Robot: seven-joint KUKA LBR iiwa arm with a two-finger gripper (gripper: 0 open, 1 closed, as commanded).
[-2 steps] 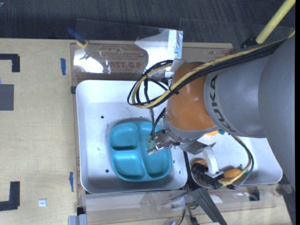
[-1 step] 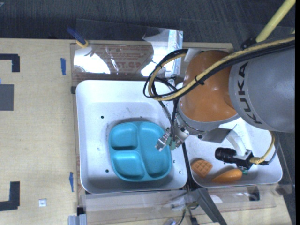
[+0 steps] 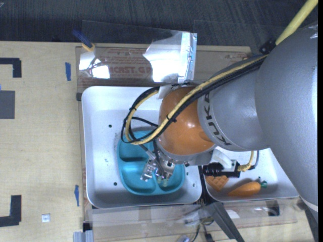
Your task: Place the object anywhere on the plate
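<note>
Grey arm (image 3: 262, 84), pincer (image 3: 156, 171) over blue plate (image 3: 132, 170)

Robotics lab. Pale plywood table (image 3: 40, 150) with black marker squares (image 3: 11, 67) and blue tape bits (image 3: 68, 70); two white bins (image 3: 96, 135) set into it; big grey industrial arm (image 3: 262, 100) trailing yellow cable (image 3: 303, 11); dark carpet floor (image 3: 126, 4) beyond.

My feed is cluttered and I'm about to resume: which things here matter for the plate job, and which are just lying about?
Job:
- plate, blue, divided, in the left bin
- gripper, over the plate
- carrot, in the right bin, a possible object to place

Lying about:
- clear plastic sheet behind the bins
- blue tape marks on the bench
</note>
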